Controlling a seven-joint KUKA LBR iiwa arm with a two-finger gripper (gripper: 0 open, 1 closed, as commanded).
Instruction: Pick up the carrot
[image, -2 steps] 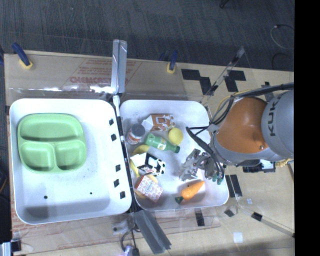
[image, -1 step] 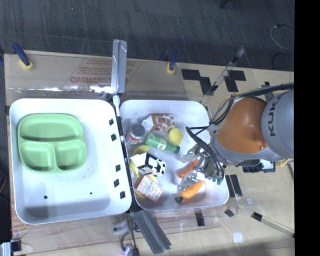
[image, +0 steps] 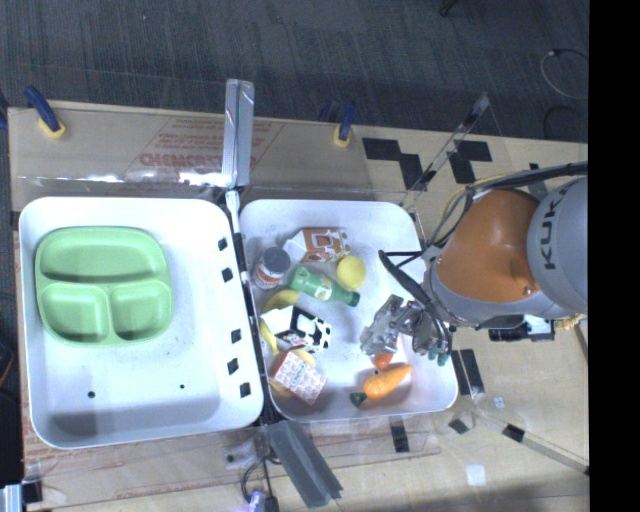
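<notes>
Tapered glossy orange carrot (image: 386, 384) in right bin; metal gripper (image: 392, 333) just above, opening unclear.

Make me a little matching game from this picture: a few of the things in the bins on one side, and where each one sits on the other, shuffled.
Things:
1. green tray
2. carrot
3. lemon
4. claw

Places:
A. right bin, upper middle
B. just above the carrot
C. left bin
D. right bin, near its bottom edge

Pairs: 1-C, 2-D, 3-A, 4-B
</notes>
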